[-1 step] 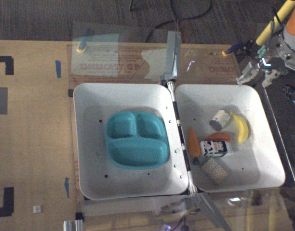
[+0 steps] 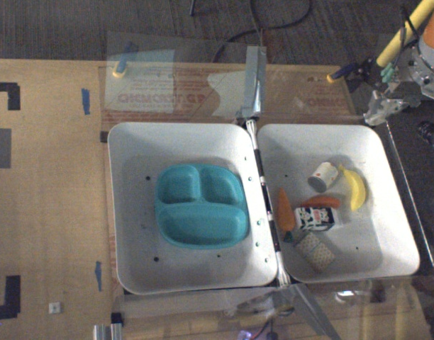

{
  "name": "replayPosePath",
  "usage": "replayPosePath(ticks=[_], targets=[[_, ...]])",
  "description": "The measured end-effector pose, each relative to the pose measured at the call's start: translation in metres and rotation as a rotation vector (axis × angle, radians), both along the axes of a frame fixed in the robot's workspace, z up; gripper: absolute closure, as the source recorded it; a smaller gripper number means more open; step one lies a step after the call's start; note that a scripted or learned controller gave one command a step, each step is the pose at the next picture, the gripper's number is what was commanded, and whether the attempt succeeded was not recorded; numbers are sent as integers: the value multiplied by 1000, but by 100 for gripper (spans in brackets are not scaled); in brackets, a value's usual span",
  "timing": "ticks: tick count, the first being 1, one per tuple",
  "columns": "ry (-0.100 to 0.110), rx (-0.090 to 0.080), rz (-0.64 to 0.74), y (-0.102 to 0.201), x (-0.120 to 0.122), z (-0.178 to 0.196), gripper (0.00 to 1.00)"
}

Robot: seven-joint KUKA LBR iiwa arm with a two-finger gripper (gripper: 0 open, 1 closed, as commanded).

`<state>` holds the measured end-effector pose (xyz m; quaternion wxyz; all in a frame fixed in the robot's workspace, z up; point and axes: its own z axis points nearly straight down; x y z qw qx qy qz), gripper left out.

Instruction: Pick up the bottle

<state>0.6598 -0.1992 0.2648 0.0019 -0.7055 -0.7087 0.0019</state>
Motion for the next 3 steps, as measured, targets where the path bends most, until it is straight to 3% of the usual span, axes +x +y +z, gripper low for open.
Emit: replayPosePath(ticks=[1, 3], targets=[[-4, -1, -80, -11, 8, 94, 100], [-1, -5, -71, -6, 11, 111, 100]])
